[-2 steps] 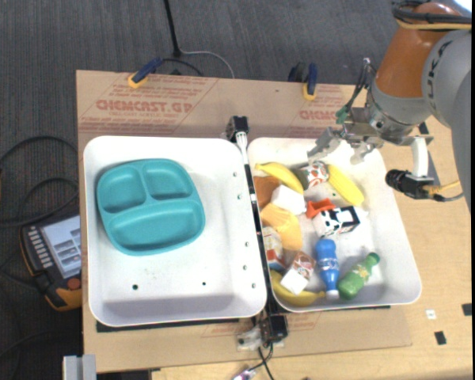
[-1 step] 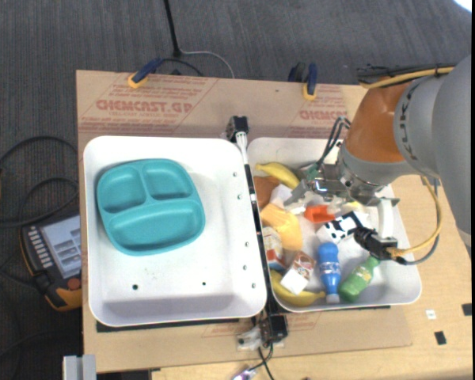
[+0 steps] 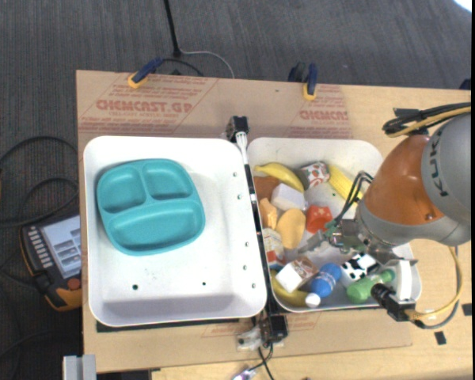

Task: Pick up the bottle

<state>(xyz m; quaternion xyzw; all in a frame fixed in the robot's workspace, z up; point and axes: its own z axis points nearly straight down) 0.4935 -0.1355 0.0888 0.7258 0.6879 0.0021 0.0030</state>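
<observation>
Desk [image 3: 142, 101] of brown board, seen from above, carrying two shallow white bins side by side. The right bin [image 3: 356, 145] serves as the landmark here. Left of it, touching along one edge, sits the left bin [image 3: 174, 291], and inside that a teal divided plate [image 3: 149, 204] lies flat.

The right bin is crowded. A banana [image 3: 279, 174] lies near its far wall, with a small printed cup [image 3: 315, 172] just beside it. A red block [image 3: 320, 217] sits around the bin's middle, next to a pale orange rounded piece [image 3: 291, 226]. The bottle [image 3: 323, 284], blue with a white cap, lies on its side close to the bin's near wall, beside a small carton [image 3: 294, 274] and above a second banana [image 3: 289, 295]. A green toy [image 3: 368, 286] rests just to its right.

The grey arm with its orange band [image 3: 400, 188] reaches over the bin's right half. Its hand [image 3: 342, 240] hangs low above the clutter near the middle; whether its fingers are apart or together I cannot tell.
</observation>
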